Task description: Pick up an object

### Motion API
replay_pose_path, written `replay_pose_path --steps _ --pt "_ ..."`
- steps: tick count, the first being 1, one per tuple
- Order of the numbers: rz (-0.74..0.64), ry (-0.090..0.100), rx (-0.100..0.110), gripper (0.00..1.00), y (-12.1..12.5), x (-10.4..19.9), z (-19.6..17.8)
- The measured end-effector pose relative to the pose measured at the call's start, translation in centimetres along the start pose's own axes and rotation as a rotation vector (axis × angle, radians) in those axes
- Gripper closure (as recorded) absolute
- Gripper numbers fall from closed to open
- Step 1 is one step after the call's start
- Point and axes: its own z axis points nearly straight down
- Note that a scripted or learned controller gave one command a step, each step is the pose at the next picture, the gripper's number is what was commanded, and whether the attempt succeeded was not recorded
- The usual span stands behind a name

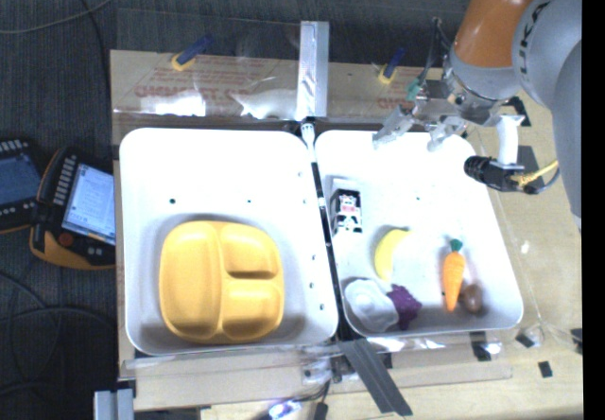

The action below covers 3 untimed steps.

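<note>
The right bin (pixel 473 210) holds a yellow banana-shaped toy (pixel 389 252), an orange carrot (pixel 453 278) with a green top, a small brown item (pixel 471 298), a purple piece (pixel 406 305), a white crumpled object (pixel 369 303) and a small black-and-white box (pixel 348 210). My gripper (pixel 416 129) hangs over the far edge of the right bin, its fingers spread open with nothing between them. It sits well above and behind the objects, which lie toward the bin's near side.
The left bin (pixel 151 163) holds a yellow compartment tray (pixel 221 278). A metal divider post (pixel 313 68) stands behind the bins' shared wall. A handheld pendant (pixel 71 210) lies on the floor at left. Clamps (pixel 192 51) hold the back board.
</note>
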Motion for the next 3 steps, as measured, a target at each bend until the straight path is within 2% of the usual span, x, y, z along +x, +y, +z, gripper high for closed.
replay_pose_path --steps 1,2,3 --pt "-0.116 0.0 0.001 0.0 -7.6 -0.2 7.1" --pt "-0.338 -0.009 -0.016 0.0 -12.3 -1.1 13.4" --pt "-0.434 -0.002 -0.003 0.0 -13.3 -3.1 12.4"
